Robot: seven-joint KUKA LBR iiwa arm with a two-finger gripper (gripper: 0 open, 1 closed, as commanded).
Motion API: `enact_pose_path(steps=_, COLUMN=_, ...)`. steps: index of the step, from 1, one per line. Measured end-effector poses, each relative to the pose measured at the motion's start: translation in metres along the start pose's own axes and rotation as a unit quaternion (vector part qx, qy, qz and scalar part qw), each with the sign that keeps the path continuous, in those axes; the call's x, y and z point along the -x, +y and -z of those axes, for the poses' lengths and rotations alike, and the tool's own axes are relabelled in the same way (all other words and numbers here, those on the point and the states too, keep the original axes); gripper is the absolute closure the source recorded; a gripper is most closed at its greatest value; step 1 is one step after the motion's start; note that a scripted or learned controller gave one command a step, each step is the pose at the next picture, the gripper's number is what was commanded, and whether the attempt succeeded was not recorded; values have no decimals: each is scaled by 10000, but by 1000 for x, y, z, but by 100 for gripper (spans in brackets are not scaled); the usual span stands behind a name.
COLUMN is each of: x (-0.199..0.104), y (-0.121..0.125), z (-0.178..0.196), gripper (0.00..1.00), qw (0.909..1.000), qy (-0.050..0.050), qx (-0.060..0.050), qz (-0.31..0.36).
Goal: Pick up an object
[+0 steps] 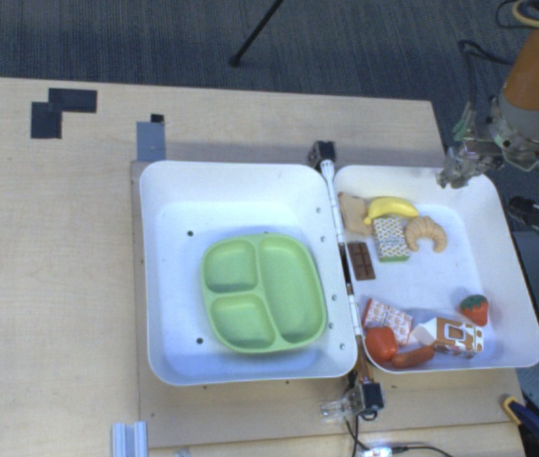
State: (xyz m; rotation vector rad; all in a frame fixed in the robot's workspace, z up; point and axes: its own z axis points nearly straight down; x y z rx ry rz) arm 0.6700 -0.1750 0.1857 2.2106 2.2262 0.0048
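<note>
**Ana:** Croissant [428, 233] looks like our best pick. It lies in the right bin [509, 255], toward the far end, just beside the yellow banana [389, 207] and the patterned packet [392, 238].

**Ben:** Agreed, though those three crowd each other. We would come down on the croissant's outer curve, the side away from the packet, so we don't drag its neighbours along.

**Ana:** Where do we stand now?

**Ben:** Our gripper [456, 171] hangs over the bin's far right corner, at the rim, carrying nothing. Its tips are too small and blurred here, so we cannot tell whether the jaws are wide or narrow.

**Ana:** Then we should make sure they are spread before descending, and clear the bin wall first.

**Ben:** Yes. If the croissant proves awkward, the strawberry [474, 308] sits alone by the right wall, well apart from the rest.

**Ana:** The near end is worse: the tomato [380, 342], sausage [412, 355] and small cartons [458, 338] are touching in a heap.

**Ben:** And the left bin [169, 255] bears a green divided plate [264, 293], which we leave alone.
</note>
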Motion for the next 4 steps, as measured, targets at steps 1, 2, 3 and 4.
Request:
enact_pose_path(steps=1, x=31, y=-1, z=-3, gripper=100, qw=10000, qy=-8, qx=-2, qz=-13)
enact_pose_path(steps=2, x=31, y=0, z=20, gripper=100, qw=10000, qy=-6, qx=1, qz=-8)
enact_pose_path(steps=3, x=31, y=0, z=32, gripper=100, qw=10000, qy=-7, qx=0, qz=-3)
enact_pose_path(steps=4, x=31, y=0, z=66, gripper=100, qw=10000, qy=-6, qx=3, qz=-3)
